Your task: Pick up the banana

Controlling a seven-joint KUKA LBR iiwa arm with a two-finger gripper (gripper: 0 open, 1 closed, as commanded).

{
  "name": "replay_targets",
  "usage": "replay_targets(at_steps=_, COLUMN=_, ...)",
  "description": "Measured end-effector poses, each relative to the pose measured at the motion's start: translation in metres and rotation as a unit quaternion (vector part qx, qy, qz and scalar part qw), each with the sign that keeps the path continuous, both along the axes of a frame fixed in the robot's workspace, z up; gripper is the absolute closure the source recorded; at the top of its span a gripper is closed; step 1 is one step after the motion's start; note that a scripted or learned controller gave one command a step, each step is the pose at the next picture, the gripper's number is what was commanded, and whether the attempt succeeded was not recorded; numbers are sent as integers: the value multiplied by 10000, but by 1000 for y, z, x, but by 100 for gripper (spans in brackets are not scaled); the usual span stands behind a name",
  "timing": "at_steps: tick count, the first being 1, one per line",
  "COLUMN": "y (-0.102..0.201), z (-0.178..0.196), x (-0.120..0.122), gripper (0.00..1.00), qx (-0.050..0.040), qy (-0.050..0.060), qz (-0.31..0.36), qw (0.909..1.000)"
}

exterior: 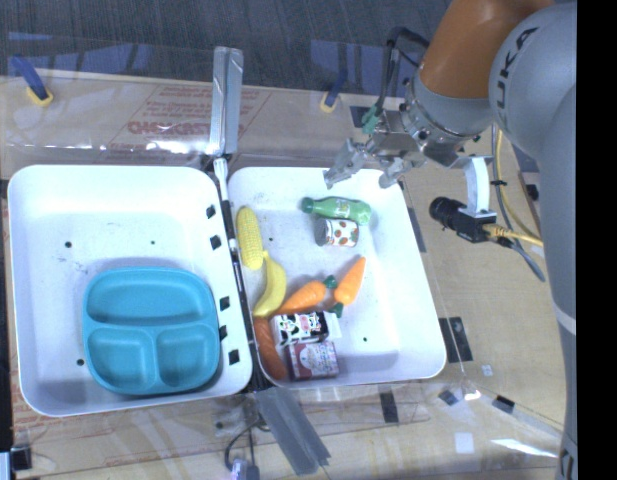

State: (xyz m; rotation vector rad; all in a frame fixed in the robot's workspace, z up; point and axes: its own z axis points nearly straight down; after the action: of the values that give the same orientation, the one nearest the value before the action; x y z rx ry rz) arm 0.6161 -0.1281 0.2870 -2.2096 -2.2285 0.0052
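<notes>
The banana [273, 288] lies untouched low on the left side of the right bin [413, 313], just under the corn cob [249, 236], while the claw [365, 172] hangs spread and empty above the bin's upper edge, so the whole pick remains.

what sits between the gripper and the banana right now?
Camera view: the gripper hangs over the right bin's far edge; the banana lies by the divider. Between them sit the green bottle and small can, flanking the line.
</notes>
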Motion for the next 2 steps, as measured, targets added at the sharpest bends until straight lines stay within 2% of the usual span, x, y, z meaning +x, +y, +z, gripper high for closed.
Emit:
replay_targets(at_steps=1, y=88, z=-97, x=-25, gripper=0, qx=-2, qy=2, qz=266, qw=9996)
replay_targets(at_steps=2, y=106, z=-96, x=33, gripper=0, qx=2, qy=-11, qz=277, qw=9996)
